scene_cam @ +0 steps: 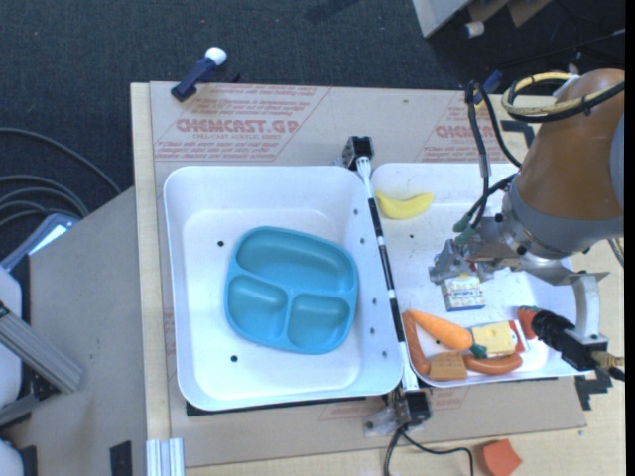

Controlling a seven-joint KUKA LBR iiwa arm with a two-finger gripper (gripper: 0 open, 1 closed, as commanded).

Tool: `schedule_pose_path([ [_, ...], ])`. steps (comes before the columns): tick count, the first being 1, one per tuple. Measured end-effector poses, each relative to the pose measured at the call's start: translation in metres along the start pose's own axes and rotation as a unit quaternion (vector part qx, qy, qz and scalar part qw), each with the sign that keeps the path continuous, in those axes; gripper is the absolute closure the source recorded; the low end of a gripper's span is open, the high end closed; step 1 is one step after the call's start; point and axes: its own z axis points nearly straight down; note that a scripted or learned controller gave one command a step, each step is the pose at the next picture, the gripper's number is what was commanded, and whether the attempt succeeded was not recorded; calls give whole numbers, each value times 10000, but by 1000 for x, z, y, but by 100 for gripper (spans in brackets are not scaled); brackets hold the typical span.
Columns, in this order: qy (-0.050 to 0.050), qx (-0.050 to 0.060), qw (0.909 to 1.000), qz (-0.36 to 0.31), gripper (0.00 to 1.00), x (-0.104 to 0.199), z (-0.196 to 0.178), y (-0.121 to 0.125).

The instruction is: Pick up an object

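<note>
- While the grey arm [575, 167] reaches in from the right, its claw [458, 264] hangs low in the right bin [437, 181], just above a small printed packet [463, 292]
- Whether the claw is open or closed I cannot tell; the metal parts at the tip blur together and nothing can be seen held between them
- Things to pick all lie in that right bin: a yellow banana [405, 204] near the back wall, the packet in the middle, and at the front a carrot [440, 329], a yellow block [495, 340], a brown piece [448, 366] and a sausage [494, 364] crowded together
- Over in the left bin [193, 266] sits a blue divided plate [290, 289], well apart from the arm
- My guess is the packet is the target, being the nearest thing to the tip
- Risk one: the packet looks flat and thin, so the claw may close over it and come up with nothing
- Risk two: the front cluster is packed tight, so a try there could nudge a neighbour or catch two things
- Risk three: the banana lies near the bin's wall and divider [375, 231], where the tip could strike the side
- Cables [483, 157] trail near the wrist and might snag
</note>
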Motion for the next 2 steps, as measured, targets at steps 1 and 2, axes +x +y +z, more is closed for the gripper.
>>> schedule_pose_path([
  [1, -4, -5, 10000, -2, 100, 22, -9, 2],
  [2, -6, -6, 10000, -1, 100, 9, -10, 46],
])
